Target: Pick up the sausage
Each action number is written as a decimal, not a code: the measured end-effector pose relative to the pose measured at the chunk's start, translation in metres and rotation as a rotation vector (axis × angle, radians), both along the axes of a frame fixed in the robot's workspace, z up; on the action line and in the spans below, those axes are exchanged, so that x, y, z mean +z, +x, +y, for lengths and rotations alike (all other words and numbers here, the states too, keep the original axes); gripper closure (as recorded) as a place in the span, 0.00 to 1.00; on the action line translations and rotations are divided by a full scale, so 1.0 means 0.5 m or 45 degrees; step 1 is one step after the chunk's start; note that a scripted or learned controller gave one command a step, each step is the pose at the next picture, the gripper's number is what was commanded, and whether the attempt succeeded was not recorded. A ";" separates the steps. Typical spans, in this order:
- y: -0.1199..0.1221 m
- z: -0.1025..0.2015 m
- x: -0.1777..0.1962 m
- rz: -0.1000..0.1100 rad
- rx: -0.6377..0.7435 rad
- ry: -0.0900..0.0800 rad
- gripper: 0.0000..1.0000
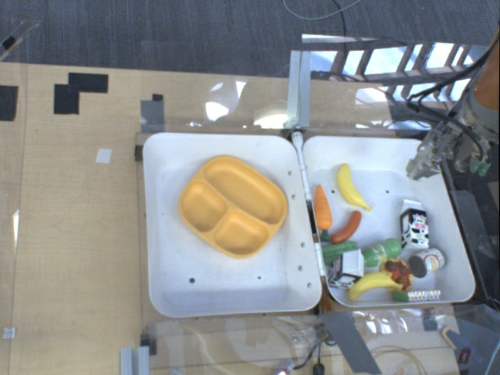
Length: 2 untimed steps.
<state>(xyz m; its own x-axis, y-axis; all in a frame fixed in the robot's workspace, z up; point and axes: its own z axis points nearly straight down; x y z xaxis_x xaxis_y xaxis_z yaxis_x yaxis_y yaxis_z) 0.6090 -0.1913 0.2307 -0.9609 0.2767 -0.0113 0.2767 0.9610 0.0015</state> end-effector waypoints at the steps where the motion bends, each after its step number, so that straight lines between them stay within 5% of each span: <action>1: 0.064 -0.019 -0.167 0.005 -0.037 0.003 1.00; 2: -0.022 -0.028 0.022 -0.001 -0.147 0.001 1.00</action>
<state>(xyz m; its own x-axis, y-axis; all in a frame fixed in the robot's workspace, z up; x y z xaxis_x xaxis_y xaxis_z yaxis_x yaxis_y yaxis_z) 0.5980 -0.2053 0.2419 -0.9225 0.3858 -0.0116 0.3858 0.9226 0.0023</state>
